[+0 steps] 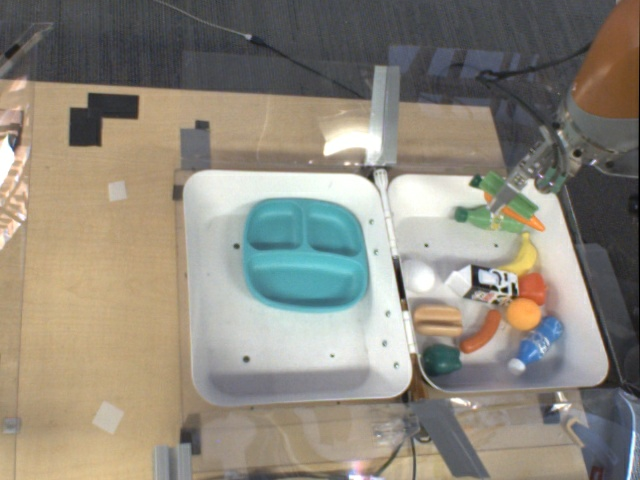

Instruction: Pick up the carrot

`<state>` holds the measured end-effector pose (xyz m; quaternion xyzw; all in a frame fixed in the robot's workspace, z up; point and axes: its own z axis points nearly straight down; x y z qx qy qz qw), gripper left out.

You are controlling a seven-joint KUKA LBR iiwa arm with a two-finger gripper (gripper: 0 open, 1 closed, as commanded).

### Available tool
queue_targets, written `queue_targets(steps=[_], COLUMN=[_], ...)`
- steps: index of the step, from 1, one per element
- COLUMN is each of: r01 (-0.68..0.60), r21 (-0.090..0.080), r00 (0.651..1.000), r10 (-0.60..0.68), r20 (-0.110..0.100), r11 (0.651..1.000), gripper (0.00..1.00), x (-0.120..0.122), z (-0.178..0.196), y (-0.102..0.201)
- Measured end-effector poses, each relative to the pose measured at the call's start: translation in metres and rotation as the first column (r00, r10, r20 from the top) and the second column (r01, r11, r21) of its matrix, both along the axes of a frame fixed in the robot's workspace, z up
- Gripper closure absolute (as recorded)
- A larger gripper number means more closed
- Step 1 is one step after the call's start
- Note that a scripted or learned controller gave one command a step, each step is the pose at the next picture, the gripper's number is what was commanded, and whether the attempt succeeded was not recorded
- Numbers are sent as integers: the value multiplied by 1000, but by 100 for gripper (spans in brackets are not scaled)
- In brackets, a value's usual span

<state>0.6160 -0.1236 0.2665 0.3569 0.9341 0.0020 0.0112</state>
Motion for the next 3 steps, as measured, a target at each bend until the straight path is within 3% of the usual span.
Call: queue_targets(steps=[1,2,3], r01=[295,294,268], r21=[5,5,5], r00=[955,956,963], r10=[-295,-294,-268], r20=[-18,-17,-13], r11=[956,956,963], gripper=[100,0,0], x=[-31,-31,6], z=[-123,-123,-178], y=[-6,-6,-55])
